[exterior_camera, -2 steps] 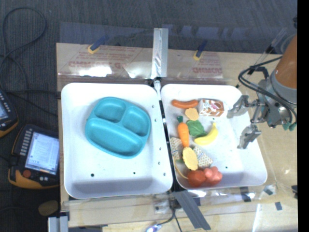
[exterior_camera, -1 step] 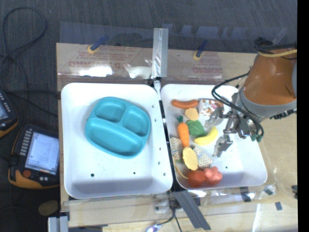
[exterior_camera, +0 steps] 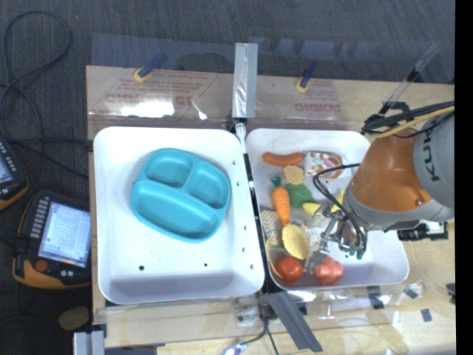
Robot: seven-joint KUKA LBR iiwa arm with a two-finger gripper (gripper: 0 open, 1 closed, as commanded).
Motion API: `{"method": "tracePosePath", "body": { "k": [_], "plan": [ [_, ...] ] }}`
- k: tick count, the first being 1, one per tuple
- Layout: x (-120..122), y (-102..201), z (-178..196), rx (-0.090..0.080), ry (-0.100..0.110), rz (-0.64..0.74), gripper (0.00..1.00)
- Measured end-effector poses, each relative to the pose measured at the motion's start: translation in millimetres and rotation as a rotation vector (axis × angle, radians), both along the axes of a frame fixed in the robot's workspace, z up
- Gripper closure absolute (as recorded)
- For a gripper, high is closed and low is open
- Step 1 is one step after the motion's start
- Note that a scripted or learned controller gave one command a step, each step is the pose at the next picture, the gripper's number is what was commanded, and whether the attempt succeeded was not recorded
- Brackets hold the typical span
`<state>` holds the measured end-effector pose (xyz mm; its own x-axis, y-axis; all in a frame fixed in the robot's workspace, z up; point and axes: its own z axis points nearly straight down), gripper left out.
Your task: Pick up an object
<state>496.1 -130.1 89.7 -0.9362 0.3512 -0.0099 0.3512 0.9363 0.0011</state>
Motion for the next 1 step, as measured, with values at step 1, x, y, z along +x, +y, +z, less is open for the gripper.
{"method": "tracePosePath", "body": {
  "k": [1],
  "plan": [
    [38.5,-59.9,0.4,-0.004,-0.004,0.049,0.00]
  ]
}}
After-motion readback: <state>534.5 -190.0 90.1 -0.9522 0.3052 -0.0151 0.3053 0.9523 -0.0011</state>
